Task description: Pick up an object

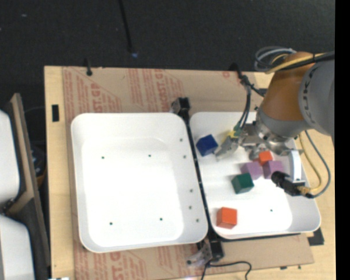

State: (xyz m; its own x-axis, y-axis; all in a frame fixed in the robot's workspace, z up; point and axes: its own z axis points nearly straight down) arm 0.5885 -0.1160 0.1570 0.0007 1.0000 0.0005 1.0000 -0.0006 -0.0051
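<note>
I see red print running along the edges of the cardboard sheet under the two bins: one line across the top edge, another down the left edge. The letters are too small and blurred for me to read a single word. I find no other text, label, number or sign that I can read.

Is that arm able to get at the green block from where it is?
Probably yes. The green block lies open from above in the right bin, just below the gripper. The purple blocks sit close beside it, which may crowd the grasp.
</note>
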